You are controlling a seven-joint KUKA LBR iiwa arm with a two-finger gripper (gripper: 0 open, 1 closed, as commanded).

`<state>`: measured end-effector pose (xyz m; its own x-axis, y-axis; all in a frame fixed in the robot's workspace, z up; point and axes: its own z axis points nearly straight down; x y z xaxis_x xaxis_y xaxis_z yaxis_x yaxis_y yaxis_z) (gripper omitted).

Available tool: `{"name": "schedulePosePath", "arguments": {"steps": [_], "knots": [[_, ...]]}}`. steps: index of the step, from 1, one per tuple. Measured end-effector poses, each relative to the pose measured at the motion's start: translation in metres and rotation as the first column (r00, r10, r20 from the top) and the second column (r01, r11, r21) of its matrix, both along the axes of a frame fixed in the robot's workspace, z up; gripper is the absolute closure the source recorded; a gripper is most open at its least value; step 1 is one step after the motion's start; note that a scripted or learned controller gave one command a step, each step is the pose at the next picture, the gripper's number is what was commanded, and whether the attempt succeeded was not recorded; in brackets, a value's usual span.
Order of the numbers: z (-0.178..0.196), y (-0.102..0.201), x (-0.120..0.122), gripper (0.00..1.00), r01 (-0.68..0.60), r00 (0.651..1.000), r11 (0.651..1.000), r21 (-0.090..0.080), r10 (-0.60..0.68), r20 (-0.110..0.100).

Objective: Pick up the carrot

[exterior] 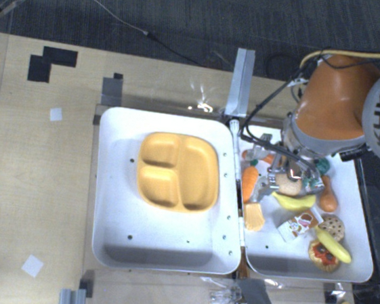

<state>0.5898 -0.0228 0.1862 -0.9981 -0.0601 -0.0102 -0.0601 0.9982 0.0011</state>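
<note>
Where dark carpet ends, wood bench (29, 184) holds 2 white bins (158, 253).

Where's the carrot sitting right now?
In the camera view, the carrot lies in the right bin, against its left wall, just above the pale yellow cheese wedge and left of the gripper.

Yellow divided plate (177, 171) inside left bin (113, 194).
</note>
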Motion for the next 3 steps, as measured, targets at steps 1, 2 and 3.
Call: {"name": "schedulePosePath", "arguments": {"steps": [1,2,3], "knots": [[0.0,0.006,-0.059,0.0,0.004,1.0,1.0,0.0,-0.004,-0.002],[-0.073,-0.061,-0.089,0.0,-0.035,0.999,0.999,-0.003,0.035,-0.007],[0.001,-0.056,-0.028,0.0,0.194,0.981,0.981,0.001,-0.194,0.003]]}}
